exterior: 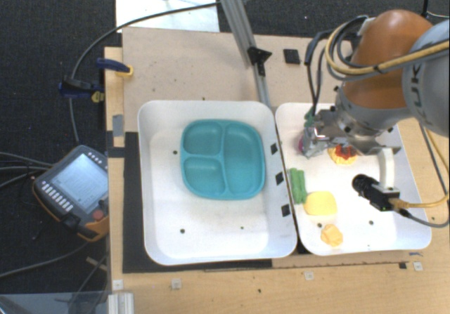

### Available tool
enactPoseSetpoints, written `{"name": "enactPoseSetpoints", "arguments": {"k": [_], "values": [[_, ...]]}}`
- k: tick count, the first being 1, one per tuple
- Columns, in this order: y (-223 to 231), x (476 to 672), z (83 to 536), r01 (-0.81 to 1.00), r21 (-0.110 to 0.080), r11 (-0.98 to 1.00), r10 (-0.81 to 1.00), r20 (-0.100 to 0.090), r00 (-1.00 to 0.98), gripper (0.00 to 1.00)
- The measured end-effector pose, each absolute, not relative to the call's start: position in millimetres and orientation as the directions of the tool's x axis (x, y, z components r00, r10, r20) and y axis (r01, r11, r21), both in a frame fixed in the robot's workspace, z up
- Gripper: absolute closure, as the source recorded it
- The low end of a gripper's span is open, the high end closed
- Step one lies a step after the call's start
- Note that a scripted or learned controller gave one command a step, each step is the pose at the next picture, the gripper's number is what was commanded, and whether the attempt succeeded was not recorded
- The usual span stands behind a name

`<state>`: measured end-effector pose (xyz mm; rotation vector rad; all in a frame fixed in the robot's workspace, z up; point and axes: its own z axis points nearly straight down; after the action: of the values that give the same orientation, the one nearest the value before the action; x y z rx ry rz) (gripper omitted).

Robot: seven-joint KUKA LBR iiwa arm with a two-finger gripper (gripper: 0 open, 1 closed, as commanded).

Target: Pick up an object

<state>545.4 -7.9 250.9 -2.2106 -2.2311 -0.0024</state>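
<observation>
The two-finger gripper [310,142] hovers over the right bin's far-left corner — its state I cannot tell — with the soft yellow block [320,203] lying nearer the camera.

Even, fairly bright light falls from overhead. The two shallow white bins [211,235] read almost washed out, with little surface detail. Shadows are soft and short: a faint one under the teal divided plastic plate [223,159], a darker one beneath the grey arm with its orange band [387,60]. The dark carpeted floor [49,17] looks grainy. Focus is mildly soft overall, and small items lack crisp edges.
</observation>
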Motion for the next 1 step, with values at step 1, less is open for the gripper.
{"name": "enactPoseSetpoints", "arguments": {"k": [1], "values": [[47.2,523.3,249.3,1.0,-0.001,0.009,1.0,0.002,-0.009,1.0]]}}
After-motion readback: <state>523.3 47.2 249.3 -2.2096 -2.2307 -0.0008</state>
